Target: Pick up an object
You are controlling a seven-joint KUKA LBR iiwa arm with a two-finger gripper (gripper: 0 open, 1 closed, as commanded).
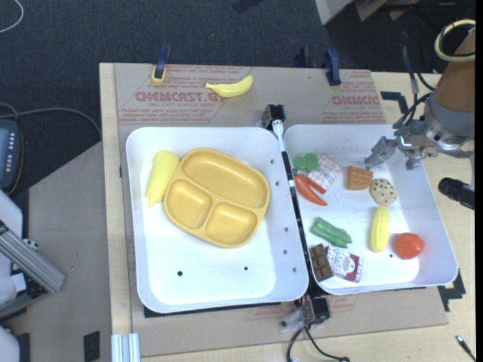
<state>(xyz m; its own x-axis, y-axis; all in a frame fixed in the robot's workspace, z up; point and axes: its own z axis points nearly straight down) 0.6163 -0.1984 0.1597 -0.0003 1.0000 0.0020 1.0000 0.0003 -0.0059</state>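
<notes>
The worktop (pixel 121 202) is a pale board with red printed lettering along its far strip. Two shallow white bins sit on it side by side, touching along their inner edges. The right bin (pixel 434 225) lies directly beneath the claw (pixel 394 153); the left bin (pixel 151 277) is well off to the claw's left. A yellow banana (pixel 230 87) lies on the bare board, left of the claw and farther back. Two blue clamps (pixel 160 65) grip the far edge.

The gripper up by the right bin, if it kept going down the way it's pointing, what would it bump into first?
Probably the waffle, just below and left of the gripper; the cookie sits close beside it. Depth is hard to judge from this angle, so it might touch bare bin floor instead.
</notes>
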